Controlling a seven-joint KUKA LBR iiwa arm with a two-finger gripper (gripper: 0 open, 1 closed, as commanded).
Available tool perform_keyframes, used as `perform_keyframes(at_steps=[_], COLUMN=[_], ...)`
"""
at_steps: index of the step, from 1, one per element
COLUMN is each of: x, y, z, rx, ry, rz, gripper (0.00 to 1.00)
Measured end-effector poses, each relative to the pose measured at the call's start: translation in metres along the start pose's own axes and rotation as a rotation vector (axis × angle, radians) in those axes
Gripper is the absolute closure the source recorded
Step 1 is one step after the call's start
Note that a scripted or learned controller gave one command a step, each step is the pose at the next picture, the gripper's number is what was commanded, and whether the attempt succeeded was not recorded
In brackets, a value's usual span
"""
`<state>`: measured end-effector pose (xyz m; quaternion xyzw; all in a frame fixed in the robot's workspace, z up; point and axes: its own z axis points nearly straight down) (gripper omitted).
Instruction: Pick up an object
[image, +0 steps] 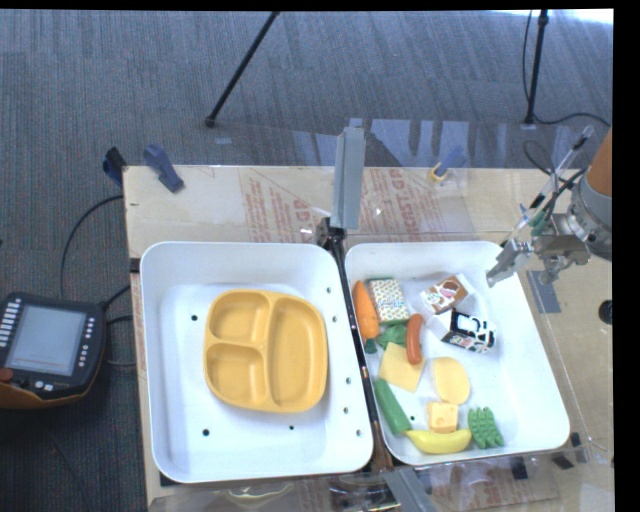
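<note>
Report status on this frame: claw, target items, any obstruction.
Claw at right bin's upper right rim, holding nothing visible. Toy food pile untouched in the bin. Path clear.

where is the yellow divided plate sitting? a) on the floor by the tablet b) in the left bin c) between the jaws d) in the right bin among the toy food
b: the yellow divided plate lies flat in the left bin, while the toy food fills the right bin.

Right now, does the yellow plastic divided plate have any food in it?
Empty: the yellow divided plate shows three bare compartments; the toy food lies in the right bin.
</note>
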<state>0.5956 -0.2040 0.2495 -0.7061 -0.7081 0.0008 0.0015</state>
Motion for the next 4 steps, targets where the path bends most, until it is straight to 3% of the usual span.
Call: perform_keyframes(at_steps=[1,2,3,4], x=[0.041,0.114,0.11,0.105], y=[-0.003,-0.035,-0.035,-0.022], z=[0.137,0.162,0.154,0.1], rx=[-0.005,-0.002,0.002,0.001], ry=[-0.001,-0.001,-0.002,0.0], rz=[-0.056,0.058,0.066,0.177], gripper=[0.0,0.0,1.0,1.0])
